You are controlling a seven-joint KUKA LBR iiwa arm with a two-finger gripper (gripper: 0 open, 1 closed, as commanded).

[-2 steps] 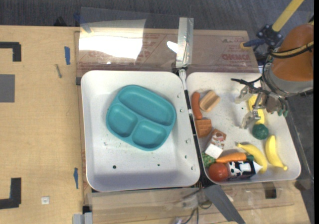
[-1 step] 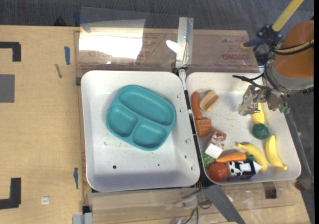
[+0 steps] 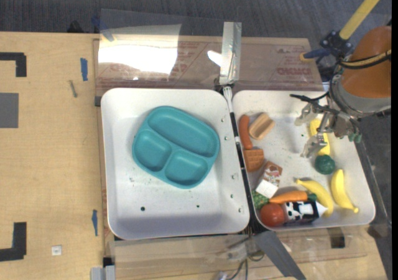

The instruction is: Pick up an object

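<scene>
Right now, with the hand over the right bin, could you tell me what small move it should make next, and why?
Probably a short descent. The hand hovers in the right bin just above the green ball, with a yellow item beside it, and nothing shows between its fingers, so lowering onto the ball seems the nearest grasp.

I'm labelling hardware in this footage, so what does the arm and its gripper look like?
The arm is grey, rounded, with a broad orange band above the wrist and dark cables running across it. The gripper is a small metal assembly with two thin, pale silvery fingers and dark fittings at its base.
</scene>
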